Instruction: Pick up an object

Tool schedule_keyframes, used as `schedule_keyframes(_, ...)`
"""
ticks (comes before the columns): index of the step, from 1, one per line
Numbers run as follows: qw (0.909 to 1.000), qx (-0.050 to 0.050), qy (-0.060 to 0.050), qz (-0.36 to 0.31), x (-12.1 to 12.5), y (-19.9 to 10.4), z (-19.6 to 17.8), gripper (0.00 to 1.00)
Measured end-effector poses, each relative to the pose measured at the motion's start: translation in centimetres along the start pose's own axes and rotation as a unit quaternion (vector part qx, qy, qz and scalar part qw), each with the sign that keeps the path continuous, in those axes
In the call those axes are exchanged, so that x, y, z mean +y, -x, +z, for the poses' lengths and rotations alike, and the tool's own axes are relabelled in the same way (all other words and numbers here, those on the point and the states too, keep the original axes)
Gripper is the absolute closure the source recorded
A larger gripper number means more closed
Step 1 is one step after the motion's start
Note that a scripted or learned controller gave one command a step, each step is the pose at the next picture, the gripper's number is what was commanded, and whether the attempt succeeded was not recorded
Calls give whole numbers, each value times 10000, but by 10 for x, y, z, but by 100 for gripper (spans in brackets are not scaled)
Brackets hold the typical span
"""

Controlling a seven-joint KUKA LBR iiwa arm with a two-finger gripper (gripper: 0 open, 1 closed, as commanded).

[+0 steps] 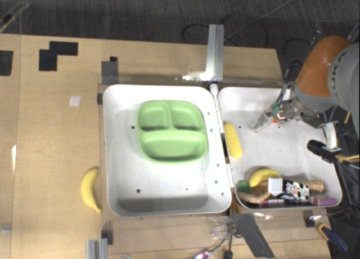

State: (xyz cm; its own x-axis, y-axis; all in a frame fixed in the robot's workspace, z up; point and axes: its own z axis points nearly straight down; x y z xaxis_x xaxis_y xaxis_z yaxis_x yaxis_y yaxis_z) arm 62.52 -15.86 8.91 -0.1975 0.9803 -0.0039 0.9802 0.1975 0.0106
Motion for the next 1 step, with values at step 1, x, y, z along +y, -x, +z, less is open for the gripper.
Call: schedule_keyframes(1,9972,2,-10,749,34,16,1,0)
